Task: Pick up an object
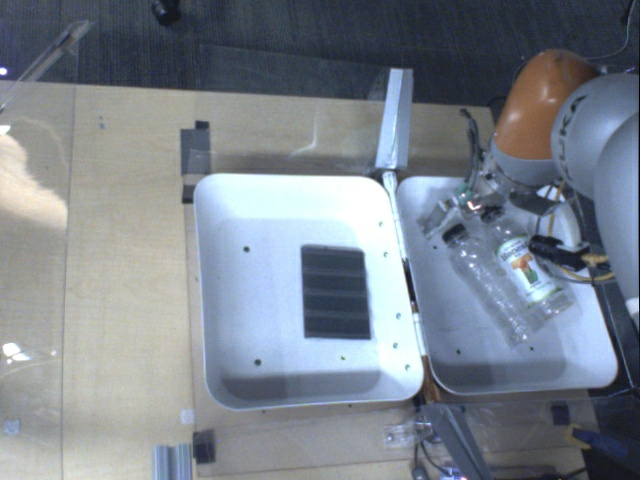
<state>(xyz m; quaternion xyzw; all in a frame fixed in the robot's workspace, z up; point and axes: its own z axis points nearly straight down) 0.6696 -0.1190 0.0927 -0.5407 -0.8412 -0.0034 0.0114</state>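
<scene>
The left bin (215,268) is mostly open floor: only a flat dark ridged pad (335,291) lies near its middle, so the white surface all round it, from twelve through six to nine o'clock, is free for a descent. The right bin (590,363) is crowded. A clear plastic bottle (505,278) lies slantwise across its centre, running from ten o'clock towards four, and the arm (560,118) hangs over the twelve-to-two o'clock corner with dark cables (565,253) trailing at three. Bare floor remains there at six to eight o'clock. Between the bins, their raised rims touch, topped at twelve by an upright metal bar (395,118).
</scene>
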